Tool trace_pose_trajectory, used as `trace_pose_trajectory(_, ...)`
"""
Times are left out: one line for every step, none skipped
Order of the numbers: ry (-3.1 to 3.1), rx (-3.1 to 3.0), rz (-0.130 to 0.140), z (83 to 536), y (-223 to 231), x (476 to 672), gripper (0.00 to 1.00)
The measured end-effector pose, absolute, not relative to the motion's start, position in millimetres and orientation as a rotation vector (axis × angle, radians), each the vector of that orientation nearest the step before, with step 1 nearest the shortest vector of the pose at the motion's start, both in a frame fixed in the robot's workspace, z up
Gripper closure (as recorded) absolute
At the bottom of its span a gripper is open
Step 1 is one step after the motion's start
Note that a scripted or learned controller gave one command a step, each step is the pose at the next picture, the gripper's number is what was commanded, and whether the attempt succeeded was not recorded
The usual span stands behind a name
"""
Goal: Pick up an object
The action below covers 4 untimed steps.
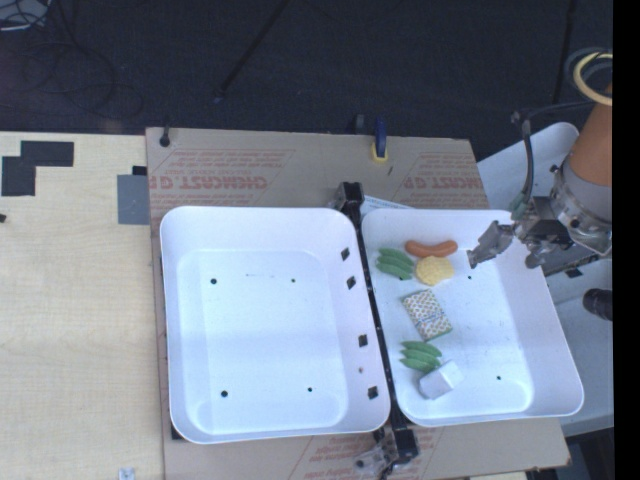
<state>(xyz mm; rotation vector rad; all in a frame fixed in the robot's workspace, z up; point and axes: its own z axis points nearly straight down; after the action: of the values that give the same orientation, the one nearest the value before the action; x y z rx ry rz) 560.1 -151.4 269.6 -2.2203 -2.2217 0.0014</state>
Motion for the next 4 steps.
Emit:
trace_pose_trajectory(-2.221,-2.219,0.002,279.2,-152.1,560.1,1.00)
trace_pose_trajectory(-2.219,-2.210,0.005,273.4,-79.3,477.7,1.00)
trace_pose_trajectory(-2.233,-2.218,-0.010,381.3,-37.7,512.6,1.00)
trace_pose_trajectory(-2.224,-2.206,0.011,279.9,56.1,530.6,1.00)
